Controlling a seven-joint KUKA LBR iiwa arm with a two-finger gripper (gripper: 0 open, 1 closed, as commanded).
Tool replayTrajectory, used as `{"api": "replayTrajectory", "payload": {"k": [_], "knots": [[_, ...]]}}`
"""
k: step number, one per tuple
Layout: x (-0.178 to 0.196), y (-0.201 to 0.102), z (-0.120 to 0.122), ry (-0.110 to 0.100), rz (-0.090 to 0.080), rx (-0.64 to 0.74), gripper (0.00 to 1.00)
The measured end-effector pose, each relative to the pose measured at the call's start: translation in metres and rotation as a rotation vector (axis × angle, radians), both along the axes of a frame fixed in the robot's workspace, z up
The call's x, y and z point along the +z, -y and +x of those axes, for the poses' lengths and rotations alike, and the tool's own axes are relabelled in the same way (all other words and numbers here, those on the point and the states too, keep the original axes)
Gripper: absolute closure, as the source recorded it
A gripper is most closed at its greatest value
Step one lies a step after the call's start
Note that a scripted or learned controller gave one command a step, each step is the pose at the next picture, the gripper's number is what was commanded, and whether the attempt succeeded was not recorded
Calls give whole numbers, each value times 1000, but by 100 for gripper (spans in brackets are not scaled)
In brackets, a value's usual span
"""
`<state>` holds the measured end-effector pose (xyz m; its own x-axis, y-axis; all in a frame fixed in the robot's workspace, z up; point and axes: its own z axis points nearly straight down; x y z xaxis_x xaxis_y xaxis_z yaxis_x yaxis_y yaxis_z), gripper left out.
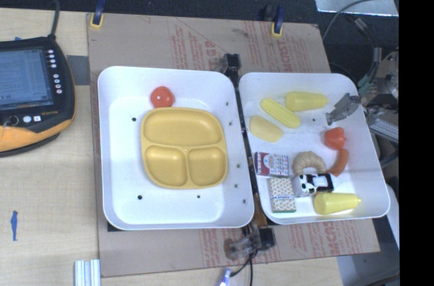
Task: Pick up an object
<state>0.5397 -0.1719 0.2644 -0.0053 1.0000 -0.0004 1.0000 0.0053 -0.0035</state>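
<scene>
The right bin (pixel 363 142) holds several play-food items. At its top lie a yellow corn cob (pixel 279 112), a yellow piece (pixel 305 100) and a yellow lump (pixel 265 129). Lower down sit a red piece (pixel 334 137), a sausage (pixel 340 161), a croissant (pixel 308 160), a red-and-white carton (pixel 270 163), a cracker box (pixel 281 194), a black-and-white cow toy (pixel 316 183) and a yellow bottle (pixel 336 202). My gripper (pixel 341 108) hangs low over the bin's upper right, just above the red piece and right of the yellow piece. Nothing shows in its grasp.
The left bin (pixel 115 162) carries a yellow divided plate (pixel 184 146) and a red tomato (pixel 161 97). A control pendant (pixel 30 91) lies at the far left of the bench. Blue clamps (pixel 98 10) pin the cardboard underlay at the back.
</scene>
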Motion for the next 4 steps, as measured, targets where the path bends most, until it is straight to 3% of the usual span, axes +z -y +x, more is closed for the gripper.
{"api": "replayTrajectory", "payload": {"k": [1, 2, 3, 4], "knots": [[-128, 33, 43, -3, -1, 1, 0], [-173, 40, 34, -1, -1, 2, 0], [-162, 41, 34, -3, -2, 5, 100], [-173, -42, 61, 0, 0, 3, 100]]}}
